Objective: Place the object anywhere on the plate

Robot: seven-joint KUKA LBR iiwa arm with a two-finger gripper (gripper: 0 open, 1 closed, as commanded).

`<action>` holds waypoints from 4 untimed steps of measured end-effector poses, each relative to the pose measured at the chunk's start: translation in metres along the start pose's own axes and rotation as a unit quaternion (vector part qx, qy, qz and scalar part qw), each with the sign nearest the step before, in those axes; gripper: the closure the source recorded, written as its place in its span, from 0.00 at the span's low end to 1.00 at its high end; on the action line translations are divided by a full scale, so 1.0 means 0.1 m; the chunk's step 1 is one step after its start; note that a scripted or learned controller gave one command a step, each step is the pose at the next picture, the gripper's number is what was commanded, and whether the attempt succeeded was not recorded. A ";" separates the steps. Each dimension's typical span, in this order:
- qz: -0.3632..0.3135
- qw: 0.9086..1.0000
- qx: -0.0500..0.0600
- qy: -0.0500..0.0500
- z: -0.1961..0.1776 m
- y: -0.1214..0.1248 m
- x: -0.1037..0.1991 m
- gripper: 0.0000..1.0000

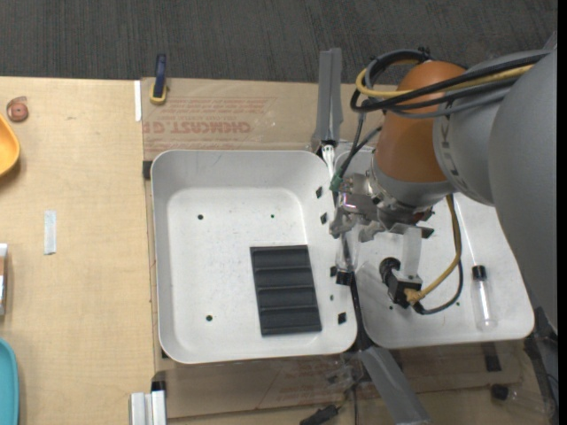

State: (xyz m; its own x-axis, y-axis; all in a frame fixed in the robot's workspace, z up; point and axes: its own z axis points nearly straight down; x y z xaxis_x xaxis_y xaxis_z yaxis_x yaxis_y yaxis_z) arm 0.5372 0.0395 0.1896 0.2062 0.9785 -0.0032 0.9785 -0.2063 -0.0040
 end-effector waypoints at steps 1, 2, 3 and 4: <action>-0.035 0.999 -0.001 0.000 -0.04 -0.10 0.66 1.00; -0.339 0.941 -0.002 0.000 -0.82 -0.49 0.72 1.00; -0.432 0.902 -0.001 0.000 -0.51 -0.10 1.03 1.00; -0.543 0.840 -0.002 0.000 -0.83 -0.62 0.77 1.00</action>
State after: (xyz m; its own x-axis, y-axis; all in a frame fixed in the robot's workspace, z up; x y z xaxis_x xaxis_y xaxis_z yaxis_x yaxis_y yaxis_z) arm 0.4931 0.1277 0.2722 -0.8080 0.5891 0.0004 0.5891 0.8080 -0.0021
